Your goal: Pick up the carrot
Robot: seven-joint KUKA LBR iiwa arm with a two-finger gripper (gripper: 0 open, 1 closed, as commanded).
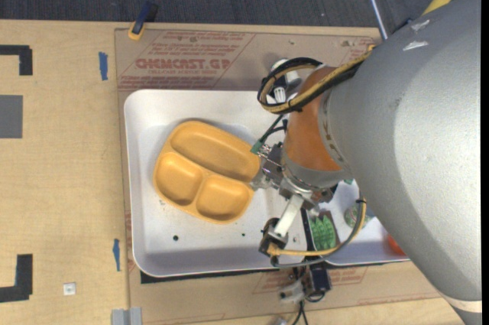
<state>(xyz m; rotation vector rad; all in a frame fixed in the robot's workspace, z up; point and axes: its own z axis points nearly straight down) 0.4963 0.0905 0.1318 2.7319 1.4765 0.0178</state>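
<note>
A small orange sliver [393, 245] peeks out beside the arm near the front edge of the right bin. It may be the carrot, but most of it is hidden under the arm. My gripper [267, 165] hangs below the orange wrist band, at the seam between the two bins. It sits right against the right edge of a yellow divided plate [205, 170]. The grey arm covers nearly all of the right bin.
The yellow divided plate lies tilted in the middle of the left white bin [145, 163]. A small dark speck [176, 238] lies on that bin's floor near the front. Cardboard sheets surround the bins, with a blue and yellow clip [142, 20] at the back.
</note>
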